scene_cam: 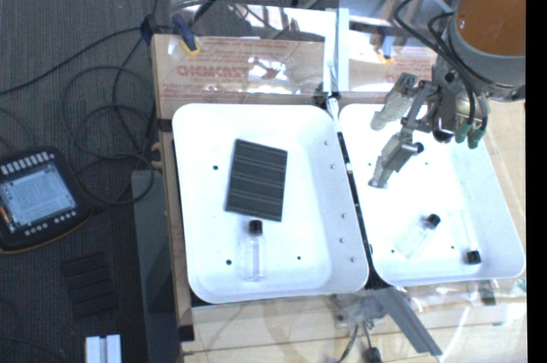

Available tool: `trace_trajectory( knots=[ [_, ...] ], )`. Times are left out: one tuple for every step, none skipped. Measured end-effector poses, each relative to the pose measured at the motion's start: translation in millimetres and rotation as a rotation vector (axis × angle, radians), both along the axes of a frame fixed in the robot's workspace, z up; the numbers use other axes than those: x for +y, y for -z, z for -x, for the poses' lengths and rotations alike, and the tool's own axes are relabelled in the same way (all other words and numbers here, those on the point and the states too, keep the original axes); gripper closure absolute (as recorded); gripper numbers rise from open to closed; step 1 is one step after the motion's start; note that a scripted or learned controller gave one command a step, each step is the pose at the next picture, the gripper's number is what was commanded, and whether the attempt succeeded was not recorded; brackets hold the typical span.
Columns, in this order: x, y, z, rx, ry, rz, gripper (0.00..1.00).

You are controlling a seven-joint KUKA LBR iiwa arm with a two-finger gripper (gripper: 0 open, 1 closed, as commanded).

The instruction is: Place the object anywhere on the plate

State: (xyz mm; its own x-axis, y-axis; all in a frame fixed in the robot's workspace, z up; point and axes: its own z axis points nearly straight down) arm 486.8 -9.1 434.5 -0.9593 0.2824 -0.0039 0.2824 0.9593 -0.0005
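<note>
A dark ribbed rectangular plate (256,179) lies flat in the middle of the left bin (197,139). Just in front of it lies a clear small bottle with a black cap (253,248). A second clear bottle with a black cap (417,236) lies in the right bin (496,182), near its front. My gripper (374,155) hangs over the left part of the right bin, behind that bottle and well apart from it. Its two fingers (391,108) are spread open with nothing between them.
A small black cap-like piece (472,256) sits at the right bin's front right corner. A ridge (346,182) separates the two bins. A clear plastic sheet (256,54) lies behind the bins. A handheld controller (34,197) rests on the floor at left.
</note>
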Motion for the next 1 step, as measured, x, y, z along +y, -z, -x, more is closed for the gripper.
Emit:
trace_trajectory(
  knots=[
    [-94.1,0.0,-34.9,-0.001,-0.220,0.001,0.00]
  ],
)
